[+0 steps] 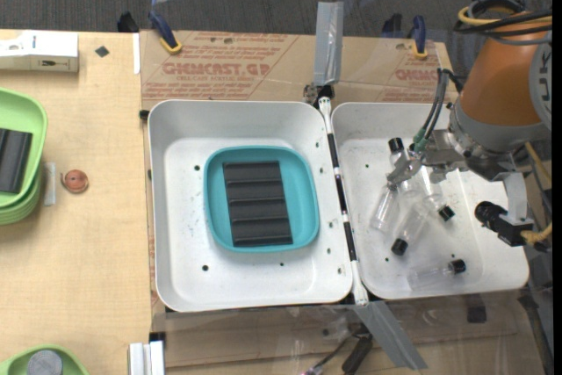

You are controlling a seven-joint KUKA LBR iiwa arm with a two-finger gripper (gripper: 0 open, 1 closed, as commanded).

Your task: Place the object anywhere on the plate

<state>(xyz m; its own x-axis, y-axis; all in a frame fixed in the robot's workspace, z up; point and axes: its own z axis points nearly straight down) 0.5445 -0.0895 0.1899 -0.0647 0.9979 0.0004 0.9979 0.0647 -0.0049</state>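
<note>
The task looked barely begun. The teal plate sat in the left bin, near the middle of the frame, and carried only a dark ribbed block in its hollow; nothing that read as a newly delivered object lay on it.

The likely objects were in the right bin: several clear plastic tubes with small black caps, scattered across its floor toward the right of the frame. They were transparent and overlapped one another, so their exact number and which one was the target could not be told.

The gripper hung over the upper part of that right bin, reaching in from the right edge of the frame under the arm's orange band. It sat just beside or among the clear tubes, and because of the glare and the see-through plastic it could not be told whether the jaws stood apart or together, nor whether anything was caught between them.

By this judgement, everything remained to be done: a secure pick from the right bin, the carry leftward across the divide between bins, and the release over the plate.
</note>
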